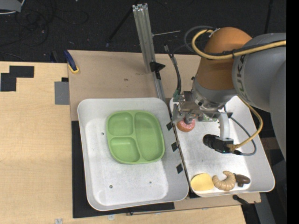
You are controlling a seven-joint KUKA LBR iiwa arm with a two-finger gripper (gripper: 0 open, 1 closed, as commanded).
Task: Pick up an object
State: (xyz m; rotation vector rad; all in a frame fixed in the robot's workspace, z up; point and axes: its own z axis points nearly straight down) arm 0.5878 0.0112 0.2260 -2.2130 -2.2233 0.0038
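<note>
My gripper (186,117) hangs over the upper left part of the right bin (261,171), close to the divider between the bins. A small pink and red round object (186,126) sits right at its tip, partly covered by the gripper body. At the near end of the right bin lie a yellow round piece (201,182), a tan croissant-shaped piece (224,181) and a small brown piece (242,178). These three lie well below the gripper and apart from it.
The left bin (93,181) holds a green divided plate (135,137). A black part on a cable (216,143) hangs off the arm over the right bin. An upright metal post (145,41) stands behind the bins.
</note>
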